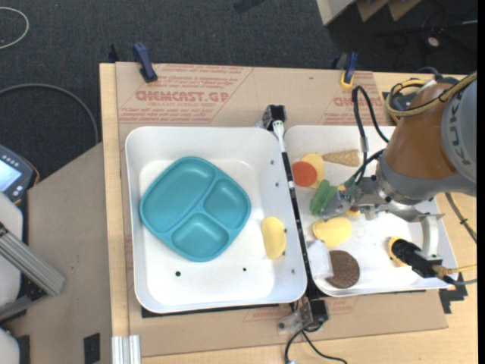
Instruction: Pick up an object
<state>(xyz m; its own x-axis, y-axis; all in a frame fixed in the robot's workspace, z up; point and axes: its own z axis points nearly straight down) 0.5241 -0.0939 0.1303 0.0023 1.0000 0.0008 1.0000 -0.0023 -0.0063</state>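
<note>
Arm point(424, 139) in from the right, orange band on top, grey wrist angled down and left; gripper point(350, 200) low at the wrist's left end; finger state hard to read from this angle, too dark and cluttered.

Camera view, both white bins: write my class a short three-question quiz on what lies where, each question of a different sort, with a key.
1. True or false: the teal divided plate lies in the right bin.
2. Which object lies in the left bin beside the plate?
A. brown round disc
B. yellow piece
C. green piece
3. Fill in: the red and yellow round object lies just above the ___ piece.

Key
1. False; it lies in the left bin.
2. B, the yellow piece; the brown disc is in the right bin.
3. green
</note>
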